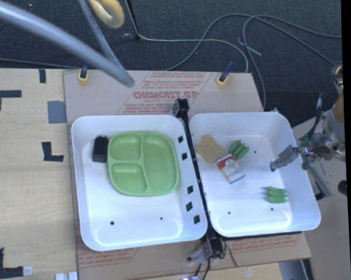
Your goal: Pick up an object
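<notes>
From the camera view, the right bin (252, 119) holds four loose things, all left of the gripper (283, 159), which sits at the right middle of the frame just inside that bin's right wall. Nearest to it is a small green toy (275, 194), lower and slightly left, near but apart. Further left, around the bin's centre, lies a small carton (230, 168) in red, white and blue, touching or just beside a tan block (209, 147) at its upper left. A second green piece (239, 149) lies just right of the tan block and above the carton.

The arm enters from the right edge of the frame, its wrist hardware (322, 148) over the bin's rim, with the grey tip reaching leftward and slightly down toward the bin floor.

How far the claw is spread cannot be told (it reads as one blurred grey shape), and nothing is seen between its fingers.

The left bin (92, 225) carries a green divided plate (143, 163) with a black object (100, 149) touching its left edge.
</notes>
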{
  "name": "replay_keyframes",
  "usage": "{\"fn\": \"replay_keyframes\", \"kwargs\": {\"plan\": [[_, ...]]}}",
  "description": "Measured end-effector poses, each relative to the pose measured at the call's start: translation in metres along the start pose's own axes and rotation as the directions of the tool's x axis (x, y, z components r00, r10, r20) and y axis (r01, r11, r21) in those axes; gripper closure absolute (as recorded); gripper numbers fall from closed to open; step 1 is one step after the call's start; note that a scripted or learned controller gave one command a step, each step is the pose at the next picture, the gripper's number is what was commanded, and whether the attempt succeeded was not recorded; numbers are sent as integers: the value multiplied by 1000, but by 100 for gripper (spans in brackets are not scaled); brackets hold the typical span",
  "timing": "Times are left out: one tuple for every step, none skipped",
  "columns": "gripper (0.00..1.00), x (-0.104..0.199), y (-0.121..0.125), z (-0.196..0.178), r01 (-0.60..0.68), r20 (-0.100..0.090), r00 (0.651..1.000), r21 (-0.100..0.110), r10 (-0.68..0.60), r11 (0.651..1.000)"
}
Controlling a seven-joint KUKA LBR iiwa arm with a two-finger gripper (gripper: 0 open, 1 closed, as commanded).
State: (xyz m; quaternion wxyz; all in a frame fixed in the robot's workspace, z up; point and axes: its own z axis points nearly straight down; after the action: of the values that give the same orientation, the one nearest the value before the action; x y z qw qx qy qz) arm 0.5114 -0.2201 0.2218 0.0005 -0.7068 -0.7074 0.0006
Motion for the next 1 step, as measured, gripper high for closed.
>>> {"fn": "replay_keyframes", "kwargs": {"plan": [[0, 3, -10, 57, 0, -1, 1000, 5, 0, 1000]]}}
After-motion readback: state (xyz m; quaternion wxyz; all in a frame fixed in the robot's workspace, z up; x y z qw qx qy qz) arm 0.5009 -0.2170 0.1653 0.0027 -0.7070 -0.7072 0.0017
